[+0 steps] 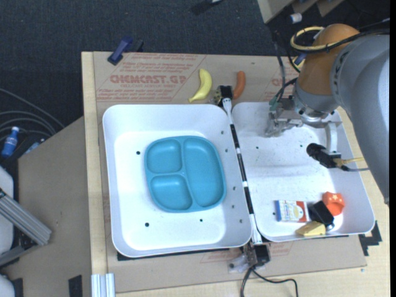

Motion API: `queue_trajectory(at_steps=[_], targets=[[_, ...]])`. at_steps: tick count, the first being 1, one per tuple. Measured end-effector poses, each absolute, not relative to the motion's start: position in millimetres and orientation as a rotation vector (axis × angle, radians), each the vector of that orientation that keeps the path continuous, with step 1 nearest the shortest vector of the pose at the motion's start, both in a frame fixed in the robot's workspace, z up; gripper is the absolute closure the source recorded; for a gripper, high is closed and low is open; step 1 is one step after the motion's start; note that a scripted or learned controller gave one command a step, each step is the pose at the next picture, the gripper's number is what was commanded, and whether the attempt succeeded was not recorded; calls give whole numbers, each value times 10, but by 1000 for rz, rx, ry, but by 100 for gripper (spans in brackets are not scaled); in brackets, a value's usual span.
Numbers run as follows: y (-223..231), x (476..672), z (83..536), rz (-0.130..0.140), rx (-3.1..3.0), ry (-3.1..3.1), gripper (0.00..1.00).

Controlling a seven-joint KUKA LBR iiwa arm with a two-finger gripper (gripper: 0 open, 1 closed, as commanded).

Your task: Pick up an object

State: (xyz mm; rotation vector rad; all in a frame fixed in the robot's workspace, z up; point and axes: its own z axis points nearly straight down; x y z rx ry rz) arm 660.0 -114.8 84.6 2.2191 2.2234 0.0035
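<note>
**Surroundings.** The left bin [117,184] holds one blue divided plate [184,173], lying flat at its centre. The right bin [278,178] carries four small things, all grouped between 5 and 6 o'clock of its floor:
- A small white box [290,211] with red and blue print lies at 6 o'clock.
- A black item [321,213] lies just beside the box, at its 3 o'clock.
- An orange item [333,202] touches the black item at its 1 o'clock.
- A yellow wedge [311,229] lies against the bin's near wall, at 7 o'clock of the black item.

On the bench [154,76] outside the bins:
- A banana [201,85] lies at 12 o'clock of the left bin.
- An orange stick-shaped item [239,84] lies near the banana, at its 3 o'clock.
- A blue item [120,50] sits at the bench's far left corner.

**Obstructions.** The bin floor between the gripper and the group of four is bare white. The grey arm [365,79] overhangs the right bin's 1 to 3 o'clock side.

**Gripper.** The gripper [275,125] stands at 11 o'clock of the right bin, close to the far wall and well apart from the four things. Nothing is seen in it. Whether its jaws are released or clenched cannot be told at this slant, nor whether it touches the bin floor.
</note>
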Motion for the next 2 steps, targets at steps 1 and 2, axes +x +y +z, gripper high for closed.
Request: queue_trajectory(at_steps=[1, 2], targets=[[-1161, 6606, 954, 3, 2216, 2221, 100], [-1157, 6611, 1057, 5, 2214, 2221, 100]])
